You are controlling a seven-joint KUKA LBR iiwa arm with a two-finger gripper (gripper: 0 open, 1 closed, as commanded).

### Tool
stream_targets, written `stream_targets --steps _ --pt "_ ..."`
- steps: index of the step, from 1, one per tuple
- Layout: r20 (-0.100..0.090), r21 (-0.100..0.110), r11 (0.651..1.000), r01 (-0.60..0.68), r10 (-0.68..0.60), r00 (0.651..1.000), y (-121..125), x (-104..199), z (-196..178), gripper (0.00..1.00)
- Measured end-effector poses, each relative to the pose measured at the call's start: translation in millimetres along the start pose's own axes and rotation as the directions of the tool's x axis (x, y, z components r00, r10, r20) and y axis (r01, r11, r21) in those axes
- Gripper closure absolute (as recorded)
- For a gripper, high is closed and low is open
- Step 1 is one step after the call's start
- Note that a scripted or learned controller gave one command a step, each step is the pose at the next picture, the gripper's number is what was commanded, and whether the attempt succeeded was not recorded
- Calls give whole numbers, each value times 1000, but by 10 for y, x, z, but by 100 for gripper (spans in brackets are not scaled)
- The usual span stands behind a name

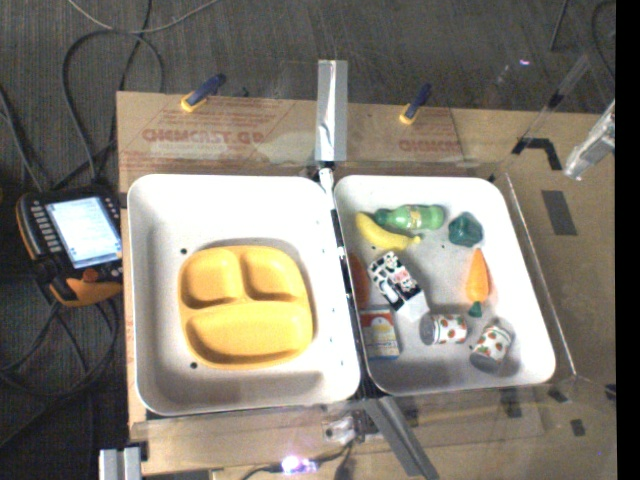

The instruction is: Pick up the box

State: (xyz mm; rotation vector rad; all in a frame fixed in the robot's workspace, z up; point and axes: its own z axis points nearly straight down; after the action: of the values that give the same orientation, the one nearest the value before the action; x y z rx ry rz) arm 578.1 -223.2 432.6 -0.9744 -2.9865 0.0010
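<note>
Honestly, the box [394, 278], that cow-print carton, lies in the right bin [520, 268], crammed between the banana [382, 232] and a can [380, 334]. Claw state: can't tell. Biggest risk I see is the tight clutter causing a neighbour to get grabbed instead.

Dark grey carpet [300, 18] strewn with cables [90, 48] surrounds the brown bench [240, 133]; a lit handheld screen [78, 230] lies left.
</note>
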Motion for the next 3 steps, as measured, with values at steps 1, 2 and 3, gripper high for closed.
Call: stream_targets --steps 1,2,3 --pt "-1 0 1000 0 0 1000 0 1 4 0" --pt "0 -1 938 346 -346 938 -198 408 893 0" --pt "-2 -1 992 127 -127 992 -468 661 1944 0"
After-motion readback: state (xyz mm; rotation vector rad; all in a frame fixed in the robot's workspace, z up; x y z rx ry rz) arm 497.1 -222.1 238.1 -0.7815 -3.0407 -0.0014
